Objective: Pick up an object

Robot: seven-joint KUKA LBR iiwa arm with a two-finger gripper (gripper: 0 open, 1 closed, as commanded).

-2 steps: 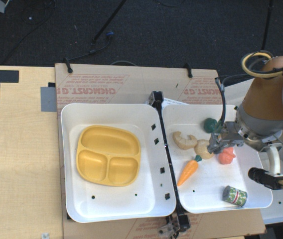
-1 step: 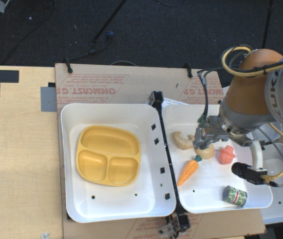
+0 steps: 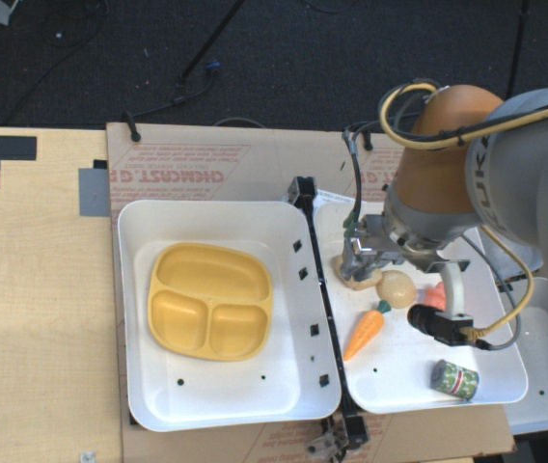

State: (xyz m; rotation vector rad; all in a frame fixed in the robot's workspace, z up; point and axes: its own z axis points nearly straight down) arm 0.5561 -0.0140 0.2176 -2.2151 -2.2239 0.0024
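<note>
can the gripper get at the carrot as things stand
Probably yes: the carrot lies bare in the right bin, just below the gripper, with nothing on top of it.

I see even, bright overhead light on the white bins, with mild glare on their floors. The arm throws soft shadow under itself, around the jaws. The floor beyond is dark. Focus is slightly soft throughout.
</note>
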